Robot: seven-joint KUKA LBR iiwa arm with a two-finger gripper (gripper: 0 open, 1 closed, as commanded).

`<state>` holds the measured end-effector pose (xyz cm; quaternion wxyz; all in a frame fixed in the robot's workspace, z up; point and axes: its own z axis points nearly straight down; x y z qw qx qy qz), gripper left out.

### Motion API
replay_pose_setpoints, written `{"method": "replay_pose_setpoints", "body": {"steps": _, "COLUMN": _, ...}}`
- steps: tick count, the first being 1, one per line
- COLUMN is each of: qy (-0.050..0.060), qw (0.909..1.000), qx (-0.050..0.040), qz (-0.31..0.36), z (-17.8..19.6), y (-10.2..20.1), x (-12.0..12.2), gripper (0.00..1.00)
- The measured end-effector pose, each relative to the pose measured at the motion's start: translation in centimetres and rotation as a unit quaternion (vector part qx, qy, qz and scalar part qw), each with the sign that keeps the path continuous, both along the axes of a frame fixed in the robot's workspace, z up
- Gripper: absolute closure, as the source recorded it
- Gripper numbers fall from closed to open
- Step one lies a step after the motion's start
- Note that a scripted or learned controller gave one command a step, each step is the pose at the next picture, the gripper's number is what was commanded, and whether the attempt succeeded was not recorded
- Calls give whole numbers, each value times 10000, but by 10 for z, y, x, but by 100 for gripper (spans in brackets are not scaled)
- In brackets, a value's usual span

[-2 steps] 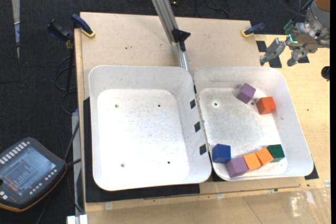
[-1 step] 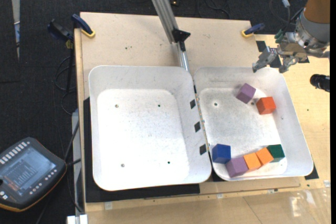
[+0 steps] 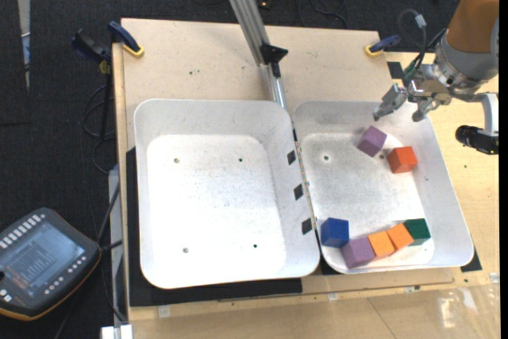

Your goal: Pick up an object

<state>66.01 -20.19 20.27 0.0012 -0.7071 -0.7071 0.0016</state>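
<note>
Grey-and-orange arm, tool (image 3: 403, 102) seemingly spread open and empty, poised above right bin (image 3: 452, 202). Approach step. Purple cube (image 3: 371, 141) just below-left of tool, orange cube (image 3: 402, 159) just below. Next: descend over one cube, close.

Arm (image 3: 476, 20): upper right of the frame, a thick rounded body, orange-brown on its upper part.
Wrist section (image 3: 468, 63): grey, cylindrical, just below the orange part.
Cable (image 3: 417, 21): dark, looping out from the wrist's left side, with a small bluish fitting on it.
Gripper (image 3: 405, 105): grey metal head with two slim fingers (image 3: 386, 109) of pale metal.
Gripper mount (image 3: 432, 85): a cluttered block of grey and dark parts; finer detail too small to tell.
</note>
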Motion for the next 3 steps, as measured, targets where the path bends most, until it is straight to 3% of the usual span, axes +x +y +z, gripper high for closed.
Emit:
{"method": "replay_pose_setpoints", "body": {"steps": 1, "qy": 12, "qw": 10000, "qx": 6, "qz": 5, "z": -64, "y": 3, "x": -1, "gripper": 0}}
{"method": "replay_pose_setpoints", "body": {"steps": 2, "qy": -40, "qw": 10000, "qx": -8, "qz": 15, "z": -49, "y": 2, "x": 2, "gripper": 100}}
{"method": "replay_pose_setpoints", "body": {"steps": 3, "qy": -65, "qw": 10000, "qx": -12, "qz": 16, "z": 14, "y": 4, "x": 9, "gripper": 100}}
